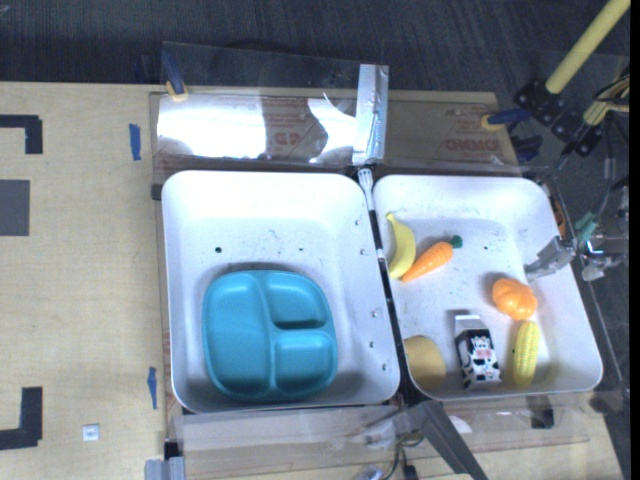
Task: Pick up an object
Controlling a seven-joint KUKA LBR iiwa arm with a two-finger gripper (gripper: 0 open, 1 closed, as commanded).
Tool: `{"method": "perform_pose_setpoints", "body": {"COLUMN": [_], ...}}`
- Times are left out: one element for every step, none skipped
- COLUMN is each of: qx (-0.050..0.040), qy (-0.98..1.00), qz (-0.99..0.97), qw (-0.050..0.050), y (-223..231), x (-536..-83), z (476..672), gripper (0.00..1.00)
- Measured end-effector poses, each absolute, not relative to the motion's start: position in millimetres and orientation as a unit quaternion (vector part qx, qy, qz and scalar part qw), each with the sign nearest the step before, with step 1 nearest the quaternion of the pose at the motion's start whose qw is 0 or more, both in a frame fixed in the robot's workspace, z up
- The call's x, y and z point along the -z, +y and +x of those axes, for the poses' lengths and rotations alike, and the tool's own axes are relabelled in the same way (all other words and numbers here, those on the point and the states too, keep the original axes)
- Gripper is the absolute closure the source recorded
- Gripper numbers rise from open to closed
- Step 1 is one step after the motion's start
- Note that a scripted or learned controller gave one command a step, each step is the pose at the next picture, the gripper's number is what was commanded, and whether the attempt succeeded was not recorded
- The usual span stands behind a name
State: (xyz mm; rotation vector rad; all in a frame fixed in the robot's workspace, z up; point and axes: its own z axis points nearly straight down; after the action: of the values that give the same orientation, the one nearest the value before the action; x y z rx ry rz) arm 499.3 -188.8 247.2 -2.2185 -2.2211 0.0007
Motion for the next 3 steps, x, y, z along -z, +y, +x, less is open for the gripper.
{"method": "perform_pose_setpoints", "body": {"qx": [0.0001, 0.0007, 0.0021], "qy": [-0.860, -0.902, -0.902], "qz": [-0.510, -0.431, -0.432], "qw": [0.002, -0.003, -0.006], "y": [-189.8, -180.1, -180.5], "x": [-137.9, -87.2, -98.2], "z": [479.7, 556.5, 557.9], "gripper": [0.00, 0.00, 1.00]}}
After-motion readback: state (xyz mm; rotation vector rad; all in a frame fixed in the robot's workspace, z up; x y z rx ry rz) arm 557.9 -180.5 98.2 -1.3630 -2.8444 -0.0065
